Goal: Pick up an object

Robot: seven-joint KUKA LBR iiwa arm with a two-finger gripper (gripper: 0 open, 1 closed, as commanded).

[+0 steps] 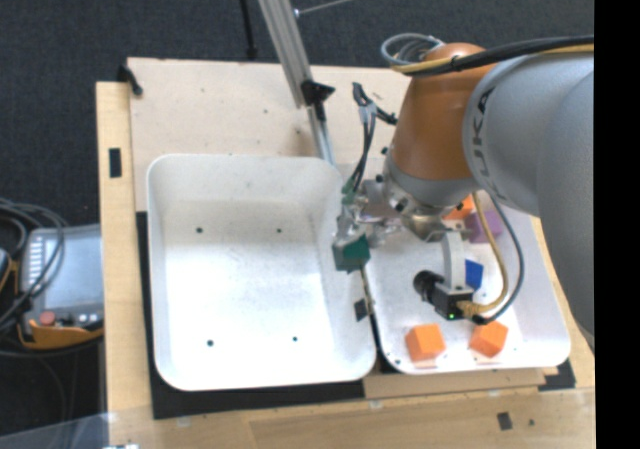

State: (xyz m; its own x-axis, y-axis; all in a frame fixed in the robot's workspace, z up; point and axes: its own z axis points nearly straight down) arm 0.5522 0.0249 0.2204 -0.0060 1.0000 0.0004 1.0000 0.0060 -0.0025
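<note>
The robot's hand [352,237] appears clamped on a small dark-green block [351,255], though the view there is murky, above the rim where the left bin [250,277] meets the right bin [530,337]. Two orange cubes [425,342] lie beyond in the right bin.

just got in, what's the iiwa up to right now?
The grey arm with the orange band reaches in over the seam between the two shallow white bins. Its pincer sits at the right edge of the left bin, with a small dark green block at its tip; whether it is actually gripped is unclear. Two orange cubes and a blue block lie in the right bin.
</note>
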